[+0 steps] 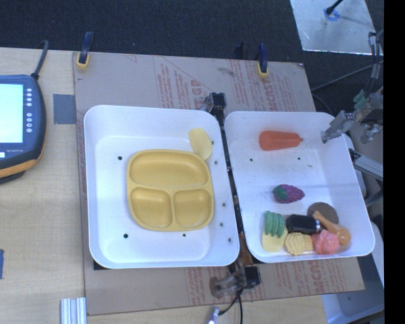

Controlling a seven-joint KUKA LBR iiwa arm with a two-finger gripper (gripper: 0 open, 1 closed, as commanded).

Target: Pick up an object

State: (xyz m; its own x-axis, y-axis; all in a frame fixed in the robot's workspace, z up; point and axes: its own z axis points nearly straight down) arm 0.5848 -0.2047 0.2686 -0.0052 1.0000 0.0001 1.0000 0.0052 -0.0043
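The right bin [337, 174] holds an orange carrot [280, 140] near its far side and a purple bunch of grapes [288, 194] in the middle. At its near right corner sits a cluster: a green piece [274, 223], a yellow ridged piece [298, 243], a black piece [302, 223], a brown disc [324, 212] and a pink piece [326, 243]. My gripper [343, 125] hangs at the bin's far right corner, right of the carrot and apart from it. The left bin [104, 181] carries a yellow divided plate [170, 187] and a pale yellow piece [200, 142].
A teach pendant [7, 123] lies on the bench at far left. Two clamps [84, 51] [262, 58] pin the cardboard sheet [162, 79] under the bins. Black fittings [217, 101] sit where the bins meet.
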